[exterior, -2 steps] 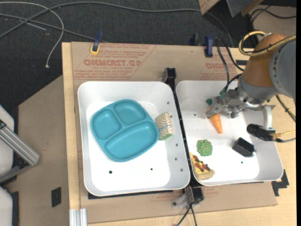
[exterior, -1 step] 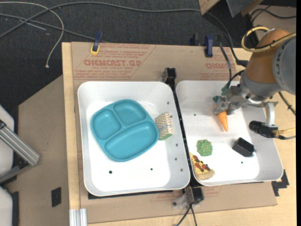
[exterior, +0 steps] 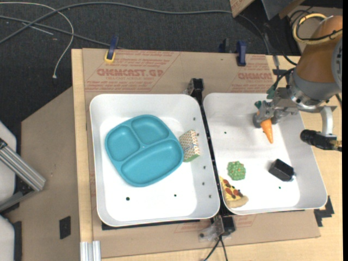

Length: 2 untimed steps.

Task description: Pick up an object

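Arm over the right bin, hand at the carrot.

The hand sits above the right bin, its fingers closed around the top end of the carrot, which hangs point down over the bin's upper part. In the same bin lie a green piece, a black block and a pizza slice at the lower left corner. The left bin holds a blue tray with a patterned piece touching its right edge.

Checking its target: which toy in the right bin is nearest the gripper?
The carrot, right under the gripper; broccoli, pizza and black block lie farther off.
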Motion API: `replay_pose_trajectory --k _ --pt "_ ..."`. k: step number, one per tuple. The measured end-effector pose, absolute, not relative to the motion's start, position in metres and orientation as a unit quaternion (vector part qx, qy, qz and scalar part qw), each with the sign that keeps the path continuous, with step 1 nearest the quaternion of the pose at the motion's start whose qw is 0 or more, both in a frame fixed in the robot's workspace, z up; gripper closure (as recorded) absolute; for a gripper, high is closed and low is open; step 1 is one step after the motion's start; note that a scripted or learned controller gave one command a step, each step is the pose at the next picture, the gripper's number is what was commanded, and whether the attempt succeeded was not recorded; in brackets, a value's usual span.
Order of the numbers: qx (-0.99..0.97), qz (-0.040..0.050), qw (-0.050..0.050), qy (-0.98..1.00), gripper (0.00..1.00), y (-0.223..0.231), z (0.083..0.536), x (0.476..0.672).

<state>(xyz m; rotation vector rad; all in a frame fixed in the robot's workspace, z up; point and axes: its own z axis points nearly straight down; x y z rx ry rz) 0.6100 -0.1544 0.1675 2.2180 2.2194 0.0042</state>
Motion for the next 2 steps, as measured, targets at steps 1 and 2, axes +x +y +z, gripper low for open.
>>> replay_pose_trajectory --k 1,2 --pt "0.707 0.0016 0.002 0.708 1.0 -0.149 0.213 0.615" --pt "0.707 0.0016 0.003 0.708 1.0 -0.152 0.277 0.619"
